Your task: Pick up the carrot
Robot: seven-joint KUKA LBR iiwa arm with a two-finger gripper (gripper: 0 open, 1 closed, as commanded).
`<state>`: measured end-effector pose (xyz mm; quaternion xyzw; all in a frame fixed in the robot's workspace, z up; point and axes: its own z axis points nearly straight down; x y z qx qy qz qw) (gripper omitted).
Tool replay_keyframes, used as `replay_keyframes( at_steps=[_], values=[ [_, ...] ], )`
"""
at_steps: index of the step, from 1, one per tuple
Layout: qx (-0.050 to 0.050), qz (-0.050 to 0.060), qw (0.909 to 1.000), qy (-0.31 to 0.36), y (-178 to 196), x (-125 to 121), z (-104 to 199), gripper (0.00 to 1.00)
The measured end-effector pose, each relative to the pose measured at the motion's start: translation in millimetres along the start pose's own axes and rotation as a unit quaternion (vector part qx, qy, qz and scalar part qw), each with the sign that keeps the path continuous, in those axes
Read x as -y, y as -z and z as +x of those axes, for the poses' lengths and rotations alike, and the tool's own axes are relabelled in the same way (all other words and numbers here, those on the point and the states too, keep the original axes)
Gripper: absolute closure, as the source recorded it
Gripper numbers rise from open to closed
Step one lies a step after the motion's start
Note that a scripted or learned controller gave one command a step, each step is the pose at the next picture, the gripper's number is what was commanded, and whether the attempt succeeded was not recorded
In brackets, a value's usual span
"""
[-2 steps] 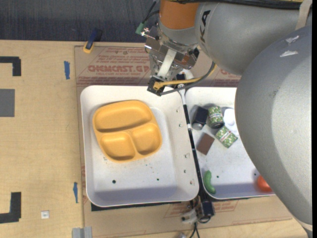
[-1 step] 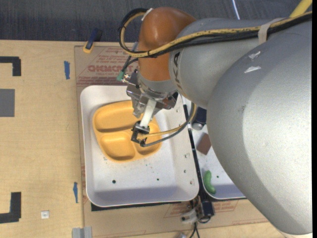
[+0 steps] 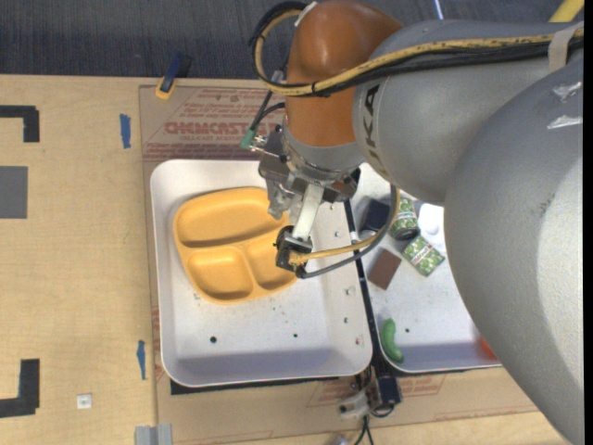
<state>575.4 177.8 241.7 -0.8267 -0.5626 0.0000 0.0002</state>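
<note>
My hand [image 3: 281, 197] hangs over the yellow tray [image 3: 218, 221] in one bin [image 3: 163, 276]; apart or together, I can't tell. An orange sliver, seemingly the carrot [image 3: 482, 347], shows beside the arm [image 3: 500, 156] in the other bin [image 3: 435, 362].

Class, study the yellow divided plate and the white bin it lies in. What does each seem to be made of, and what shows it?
The yellow plate looks like moulded plastic, smooth and faintly glossy: one even colour, rounded compartments. The white bin is probably plastic too, matte, with rounded corners and a soft rim; painted metal is possible.
</note>
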Motion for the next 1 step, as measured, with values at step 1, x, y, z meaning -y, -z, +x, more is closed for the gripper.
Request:
replay_keyframes(
  at_steps=[1],
  values=[
    [0.001,0.001,0.9999,0.017,3.4,-22.3,-46.3,1.0]
  ],
)
